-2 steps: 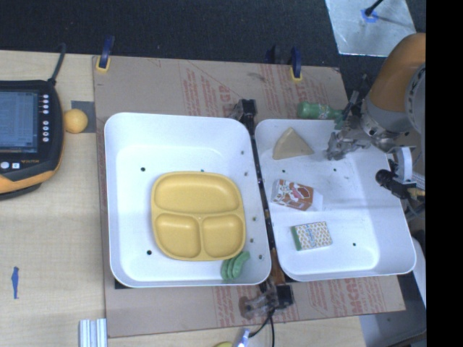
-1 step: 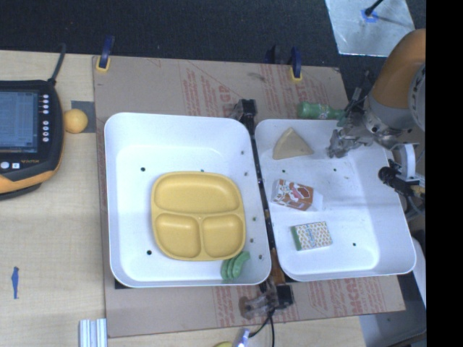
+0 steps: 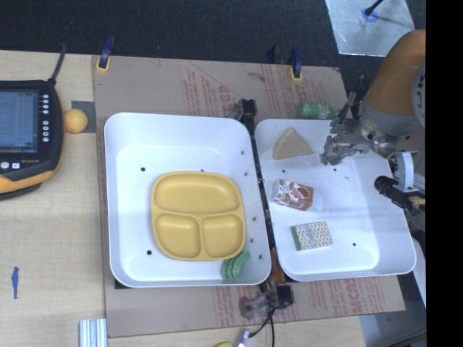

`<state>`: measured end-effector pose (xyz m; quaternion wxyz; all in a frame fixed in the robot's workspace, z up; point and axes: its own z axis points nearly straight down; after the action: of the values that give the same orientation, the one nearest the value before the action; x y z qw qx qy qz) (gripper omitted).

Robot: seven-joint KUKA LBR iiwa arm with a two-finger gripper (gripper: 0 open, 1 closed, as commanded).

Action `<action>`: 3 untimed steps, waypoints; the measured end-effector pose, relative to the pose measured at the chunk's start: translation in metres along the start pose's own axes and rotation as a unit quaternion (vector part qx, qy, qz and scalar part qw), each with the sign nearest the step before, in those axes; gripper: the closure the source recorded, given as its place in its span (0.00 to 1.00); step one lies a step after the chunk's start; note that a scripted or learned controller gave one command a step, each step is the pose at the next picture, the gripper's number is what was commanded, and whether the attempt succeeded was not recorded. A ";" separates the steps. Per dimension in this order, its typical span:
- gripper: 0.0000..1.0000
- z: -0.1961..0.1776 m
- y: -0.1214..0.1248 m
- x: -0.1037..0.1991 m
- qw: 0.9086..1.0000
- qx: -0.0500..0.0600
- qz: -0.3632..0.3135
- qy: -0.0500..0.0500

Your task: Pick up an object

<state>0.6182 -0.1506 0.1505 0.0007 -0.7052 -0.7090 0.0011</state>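
My gripper (image 3: 331,155) hangs over the far part of the right bin (image 3: 376,255), just right of a tan wedge-shaped piece (image 3: 291,144). Nothing shows between its fingers. A red and white packet (image 3: 292,194) lies near the middle of that bin, and a small patterned box (image 3: 312,235) sits closer to the front. The left bin (image 3: 130,139) holds a yellow divided tray (image 3: 197,214) and a green object (image 3: 235,267) at its front right corner.
A green item (image 3: 315,110) lies on the cardboard behind the right bin. A teach pendant (image 3: 25,136) and a yellow ball (image 3: 75,120) sit at the far left. Clamps hold the cardboard's far edge.
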 end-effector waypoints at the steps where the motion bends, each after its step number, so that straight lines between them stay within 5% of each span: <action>1: 0.00 0.000 0.000 0.000 1.000 0.001 0.000 0.000; 2: 0.00 0.059 -0.018 0.033 1.000 0.001 0.000 0.000; 3: 0.00 0.058 0.013 0.056 1.000 0.000 0.000 -0.001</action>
<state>0.6304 -0.0943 0.0921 0.0004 -0.7052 -0.7090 0.0015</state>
